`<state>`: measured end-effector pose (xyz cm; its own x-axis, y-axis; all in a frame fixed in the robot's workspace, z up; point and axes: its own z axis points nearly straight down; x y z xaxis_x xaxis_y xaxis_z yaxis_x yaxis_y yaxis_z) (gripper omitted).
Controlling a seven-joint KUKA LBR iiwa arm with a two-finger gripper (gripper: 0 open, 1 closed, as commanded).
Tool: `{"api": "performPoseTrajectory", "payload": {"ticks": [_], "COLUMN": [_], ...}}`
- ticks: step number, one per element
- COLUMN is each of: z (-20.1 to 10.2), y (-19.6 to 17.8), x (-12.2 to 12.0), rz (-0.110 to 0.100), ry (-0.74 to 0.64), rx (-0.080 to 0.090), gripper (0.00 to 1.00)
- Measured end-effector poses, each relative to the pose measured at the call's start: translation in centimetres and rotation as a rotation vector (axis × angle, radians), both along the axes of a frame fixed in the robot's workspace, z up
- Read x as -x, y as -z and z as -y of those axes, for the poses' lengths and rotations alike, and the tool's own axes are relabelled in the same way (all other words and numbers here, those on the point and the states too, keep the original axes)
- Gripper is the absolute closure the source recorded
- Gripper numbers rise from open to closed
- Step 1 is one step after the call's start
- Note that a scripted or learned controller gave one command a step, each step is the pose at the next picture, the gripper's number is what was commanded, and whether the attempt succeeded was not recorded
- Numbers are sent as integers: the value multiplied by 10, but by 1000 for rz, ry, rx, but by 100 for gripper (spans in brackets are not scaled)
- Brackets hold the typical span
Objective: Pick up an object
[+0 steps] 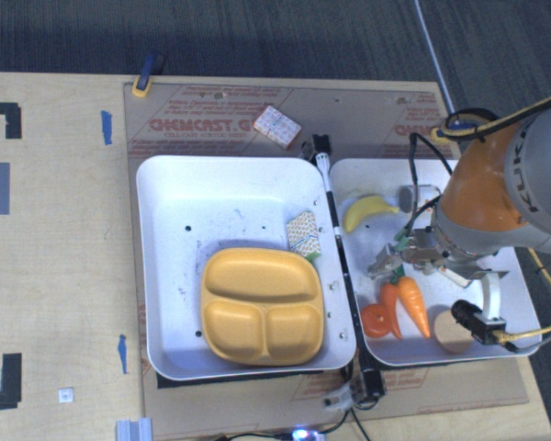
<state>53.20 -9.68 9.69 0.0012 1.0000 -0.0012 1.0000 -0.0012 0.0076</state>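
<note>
1. Gripper [397, 261]: metal fingers low in the right bin [523, 292], just above the toy carrot tops. Whether it is released or clenched cannot be told; the wrist of the arm [491, 196] overhangs it and the metal parts blur together. Nothing is plainly seen between its parts, so no hold is recorded.
2. Toy carrot [413, 306]: orange, lying lengthwise in the right bin with its green top nearest the gripper. Judged the likeliest target, since the gripper sits right at its upper end.
3. Second orange-red piece [383, 320]: touching the carrot's left side; the exact kind is hard to make out, possibly another carrot or a tomato.
4. Toy banana [367, 209]: yellow, at the upper left of the right bin, apart from the gripper.
5. Round tan object [452, 335]: at the lower right of the right bin, partly covered by a black part of the arm's fittings; identity unclear.
6. Left bin [165, 246]: carries a yellow divided plate [262, 303] with three compartments, and a small patterned packet [303, 234] against the right wall.
7. Desk [55, 246]: bears both bins on a printed board; a small patterned box [276, 126] lies behind the left bin.
8. Cables cross the right bin's far side and hide some of its floor.
</note>
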Motion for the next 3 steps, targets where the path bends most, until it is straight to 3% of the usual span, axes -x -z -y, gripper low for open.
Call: {"api": "performPoseTrajectory", "payload": {"ticks": [1, 2, 3], "z": [1, 1, -93], "y": [11, 0, -88], "x": [35, 34, 52], "rz": [-2, 2, -6], "ry": [-1, 0, -2], "rx": [-1, 0, -2], "gripper": [0, 100, 100]}}
